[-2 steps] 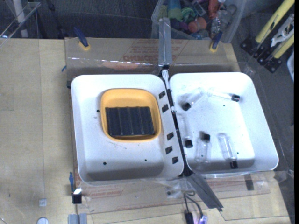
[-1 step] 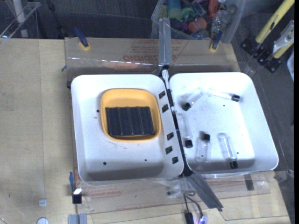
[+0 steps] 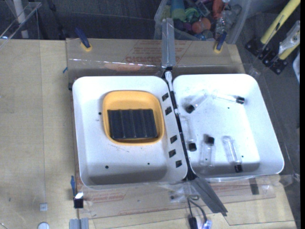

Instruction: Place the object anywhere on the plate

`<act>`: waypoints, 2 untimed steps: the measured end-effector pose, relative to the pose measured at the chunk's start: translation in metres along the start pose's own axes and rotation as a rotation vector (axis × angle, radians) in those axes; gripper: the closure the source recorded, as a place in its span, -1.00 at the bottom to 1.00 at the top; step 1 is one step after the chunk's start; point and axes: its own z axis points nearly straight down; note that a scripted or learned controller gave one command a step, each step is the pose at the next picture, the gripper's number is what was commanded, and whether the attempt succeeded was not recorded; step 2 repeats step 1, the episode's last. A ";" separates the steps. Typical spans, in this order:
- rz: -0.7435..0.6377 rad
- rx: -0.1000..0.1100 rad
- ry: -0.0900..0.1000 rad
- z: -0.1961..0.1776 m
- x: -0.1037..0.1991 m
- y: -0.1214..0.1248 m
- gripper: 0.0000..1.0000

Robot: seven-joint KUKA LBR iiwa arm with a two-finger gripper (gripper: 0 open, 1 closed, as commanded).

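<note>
A yellow plate (image 3: 134,97) with rounded corners rests in the left white bin (image 3: 87,132). A black ridged rectangular object (image 3: 132,124) lies flat on the plate and covers most of its floor. Several clear plastic tubes with black caps lie scattered in the right white bin (image 3: 266,128): one (image 3: 196,102) near the divider at the back, one (image 3: 227,98) further right, and two (image 3: 208,148) (image 3: 231,151) toward the front.
A raised divider with black clips (image 3: 172,123) runs between the two bins. Behind the bins stands a clear box of colourful toys (image 3: 200,8). Yellow and black equipment (image 3: 279,27) sits at the back right. Bare wooden bench (image 3: 33,128) lies to the left.
</note>
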 end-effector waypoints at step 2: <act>0.000 0.000 0.000 0.000 0.000 0.000 -1.00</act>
